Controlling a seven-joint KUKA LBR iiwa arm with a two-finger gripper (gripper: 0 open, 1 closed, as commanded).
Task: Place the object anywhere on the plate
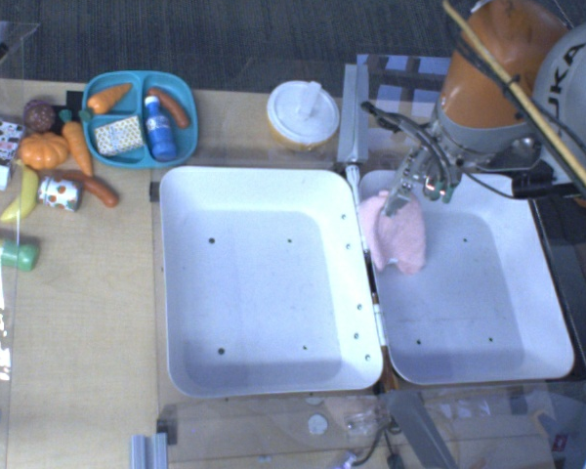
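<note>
From the overhead camera, the pincer [417, 186] hangs over the upper left corner of the right bin [488, 350], its tips down against the top of a soft pink object [398, 234]. Whether the tips are spread or closed on it cannot be told. The pink object lies just below the pincer, against the bin's left wall. Left of the pincer sits the left bin [264, 360]. Far left and above, on the table [78, 311], a blue divided plate [140, 118] carries toy food; a lidded white cup [303, 112] stands nearer.

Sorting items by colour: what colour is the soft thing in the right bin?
Pale pink, by the bin's left wall; the camera view shows it.
</note>
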